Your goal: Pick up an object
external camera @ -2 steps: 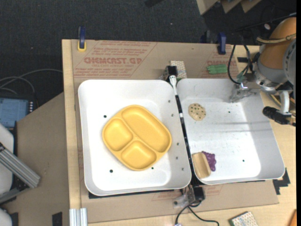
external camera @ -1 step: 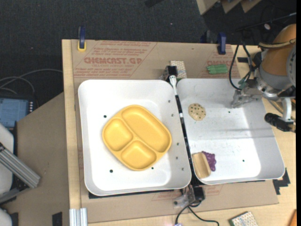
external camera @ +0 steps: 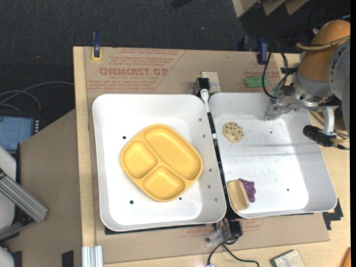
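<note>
Camera view, looking down at a slant. Two white bins side by side on cardboard-covered surface (external camera: 139, 65). Left bin (external camera: 108, 166) at centre-left of frame, holding yellow tray (external camera: 161, 161) with three compartments, tilted, roughly mid-bin. Right bin (external camera: 295, 174) at centre-right, holding cookie (external camera: 233, 130) near its upper left corner, close to divider between bins. Tan block (external camera: 237, 195) at lower left corner of right bin, purple piece (external camera: 248, 189) touching its right side. Arm (external camera: 325, 54) at upper right of frame, grey with orange band. Pincer (external camera: 276, 109) over upper right edge of right bin, well apart from cookie; open or closed: cannot tell. Nothing seen between its tips.
</note>
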